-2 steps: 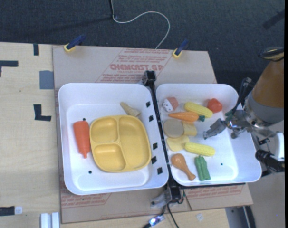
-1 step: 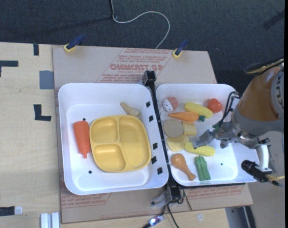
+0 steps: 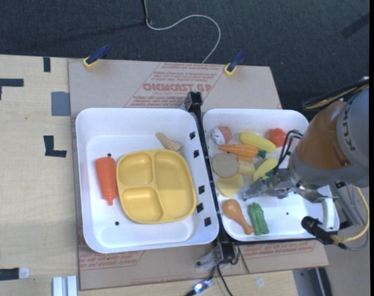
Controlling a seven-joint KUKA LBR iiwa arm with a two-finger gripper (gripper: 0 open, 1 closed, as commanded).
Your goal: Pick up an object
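Observation:
My gripper (image 3: pixel 250 192) is low in the right bin (image 3: pixel 279 229), reaching in from the right under the arm's orange band. It sits among the toy foods, just right of a pale yellow slice (image 3: pixel 229 184) and below a yellow piece (image 3: pixel 265 166). A brown drumstick (image 3: pixel 235 213) and a green vegetable (image 3: pixel 257 219) lie just in front of it. Farther back are a tan disc (image 3: pixel 224 164), an orange carrot (image 3: pixel 239 150), a yellow corn cob (image 3: pixel 257 142), a red item (image 3: pixel 276 135) and a pink-white piece (image 3: pixel 221 134). I see nothing lifted.
The left bin (image 3: pixel 88 134) holds a yellow divided plate (image 3: pixel 155 185), an orange-red toy (image 3: pixel 105 179) to its left and a beige piece (image 3: pixel 169 143) behind it. A black divider (image 3: pixel 202 165) runs between the bins. The arm's body covers the right bin's right side.

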